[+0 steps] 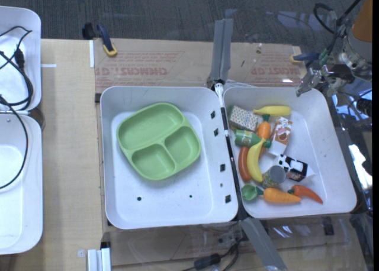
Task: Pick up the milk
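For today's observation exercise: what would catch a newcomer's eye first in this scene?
First the green tray, a three-part plate alone in the left bin. Next the heap of toy food along the right bin's left side: bananas, carrots and the black-and-white milk. The gripper hangs over that bin's far right corner.

Arm (362, 24) enters at upper right of camera view, orange band visible near top edge. Wrist angled down and leftward, dark cables looping beside it. Gripper (309, 84) sits low at arm's left end, metallic, pointing down-left. Nothing visible between its tips.
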{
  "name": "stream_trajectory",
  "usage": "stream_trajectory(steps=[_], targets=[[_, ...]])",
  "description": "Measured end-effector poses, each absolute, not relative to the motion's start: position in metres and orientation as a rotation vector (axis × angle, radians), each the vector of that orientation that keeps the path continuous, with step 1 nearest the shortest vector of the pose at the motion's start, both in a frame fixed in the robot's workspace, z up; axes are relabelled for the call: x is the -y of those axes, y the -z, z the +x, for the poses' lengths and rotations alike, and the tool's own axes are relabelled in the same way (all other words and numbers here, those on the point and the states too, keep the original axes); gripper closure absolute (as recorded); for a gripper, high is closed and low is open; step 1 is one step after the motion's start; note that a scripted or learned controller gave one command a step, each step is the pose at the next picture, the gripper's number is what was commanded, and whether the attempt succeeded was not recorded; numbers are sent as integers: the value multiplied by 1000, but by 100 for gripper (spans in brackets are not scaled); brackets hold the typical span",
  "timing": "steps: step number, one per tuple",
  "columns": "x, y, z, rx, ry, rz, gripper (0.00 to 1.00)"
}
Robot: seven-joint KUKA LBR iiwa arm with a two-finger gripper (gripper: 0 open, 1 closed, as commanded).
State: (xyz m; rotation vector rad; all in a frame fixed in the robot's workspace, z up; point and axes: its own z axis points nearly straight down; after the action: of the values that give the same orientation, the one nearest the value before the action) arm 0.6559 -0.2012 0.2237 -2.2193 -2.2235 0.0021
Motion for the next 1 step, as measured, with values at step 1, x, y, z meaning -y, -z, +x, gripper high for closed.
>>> stream_trajectory(steps=[1], targets=[[172,-99,624,2204,-2,-2238,0]])
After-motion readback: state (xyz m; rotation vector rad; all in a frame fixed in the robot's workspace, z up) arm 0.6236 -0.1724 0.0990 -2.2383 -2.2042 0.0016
